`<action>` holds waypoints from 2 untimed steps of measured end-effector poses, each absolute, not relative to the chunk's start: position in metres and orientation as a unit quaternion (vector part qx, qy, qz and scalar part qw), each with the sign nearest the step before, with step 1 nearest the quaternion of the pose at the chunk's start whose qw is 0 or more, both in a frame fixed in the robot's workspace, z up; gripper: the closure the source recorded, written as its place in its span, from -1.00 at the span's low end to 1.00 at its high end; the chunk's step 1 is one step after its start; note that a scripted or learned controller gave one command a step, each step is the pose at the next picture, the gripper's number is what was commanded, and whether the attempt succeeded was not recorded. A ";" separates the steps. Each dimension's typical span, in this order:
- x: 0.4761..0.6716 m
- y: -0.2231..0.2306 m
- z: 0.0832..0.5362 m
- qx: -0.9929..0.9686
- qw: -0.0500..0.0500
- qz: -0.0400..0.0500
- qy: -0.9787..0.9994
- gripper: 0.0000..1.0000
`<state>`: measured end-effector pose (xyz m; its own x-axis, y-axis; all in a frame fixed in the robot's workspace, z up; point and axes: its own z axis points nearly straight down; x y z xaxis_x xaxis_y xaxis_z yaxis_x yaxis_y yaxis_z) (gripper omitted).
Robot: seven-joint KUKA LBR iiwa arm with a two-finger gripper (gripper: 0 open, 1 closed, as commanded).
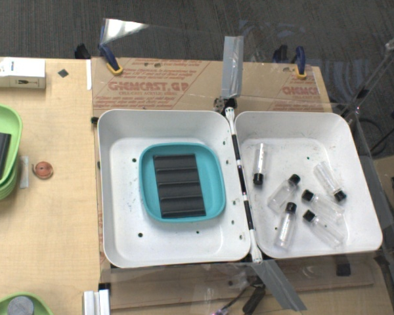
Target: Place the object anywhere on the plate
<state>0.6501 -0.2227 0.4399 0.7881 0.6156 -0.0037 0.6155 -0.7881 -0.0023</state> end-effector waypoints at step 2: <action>0.643 -0.223 0.397 -0.966 0.000 0.002 -0.257 -1.00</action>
<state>0.6426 -0.2226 0.3972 0.8677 0.4970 -0.0037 0.4970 -0.8677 -0.0018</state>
